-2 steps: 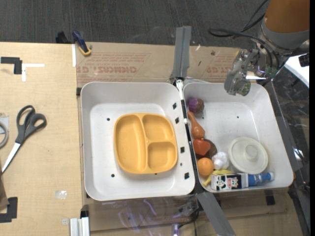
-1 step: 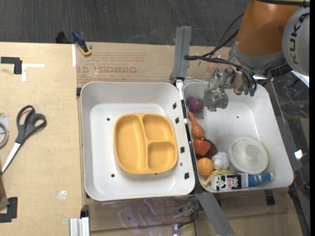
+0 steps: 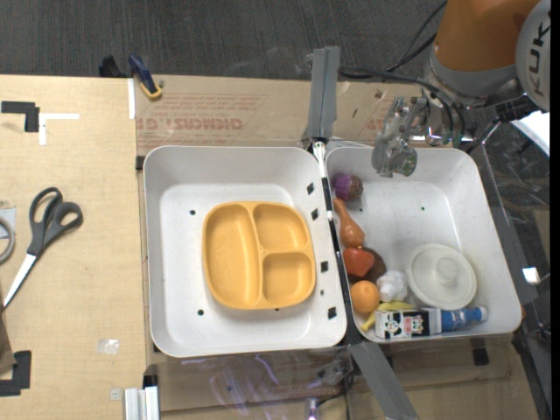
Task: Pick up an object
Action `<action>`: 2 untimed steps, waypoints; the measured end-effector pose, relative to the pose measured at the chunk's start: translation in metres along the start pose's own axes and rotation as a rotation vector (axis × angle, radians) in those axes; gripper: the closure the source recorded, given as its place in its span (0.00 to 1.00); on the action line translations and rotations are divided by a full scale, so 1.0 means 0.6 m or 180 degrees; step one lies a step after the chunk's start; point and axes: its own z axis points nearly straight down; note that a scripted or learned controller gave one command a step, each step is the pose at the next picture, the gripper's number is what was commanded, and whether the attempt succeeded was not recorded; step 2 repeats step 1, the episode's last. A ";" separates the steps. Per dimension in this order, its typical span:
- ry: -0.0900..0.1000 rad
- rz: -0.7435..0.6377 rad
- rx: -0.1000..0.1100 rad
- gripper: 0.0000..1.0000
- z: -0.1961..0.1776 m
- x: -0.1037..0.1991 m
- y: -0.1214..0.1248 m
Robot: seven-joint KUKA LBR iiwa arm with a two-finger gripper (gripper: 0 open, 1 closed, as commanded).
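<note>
While the gripper hangs over the far rim of the right bin, we note nothing between its fingers; whether they are parted or closed we cannot tell from this slant. Any object would serve the task, and all candidates lie nearer the camera than the gripper, most crowded along the bin's inner wall. Closest, just below and to the camera-left of the gripper, sits a small purple vegetable. Beyond it, running away from the gripper toward the near edge, we see an orange carrot-shaped piece, a red tomato-like piece, a small white lump and an orange ball. A milk bottle lies flat along the near wall, and a round white lid rests just above it. We judge the crowding against the wall makes a clean grasp awkward; the purple vegetable is the shortest reach.

Well to the camera-left of the gripper, the left bin holds a yellow divided plate. Both bins sit on a pale wooden bench with cardboard behind them. Scissors lie far off on the bench. Dark floor surrounds the setup.
</note>
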 end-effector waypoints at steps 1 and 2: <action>0.0012 0.0049 0.0000 1.00 0.083 0.094 0.001; 0.0012 0.0049 0.0000 1.00 0.083 0.094 0.001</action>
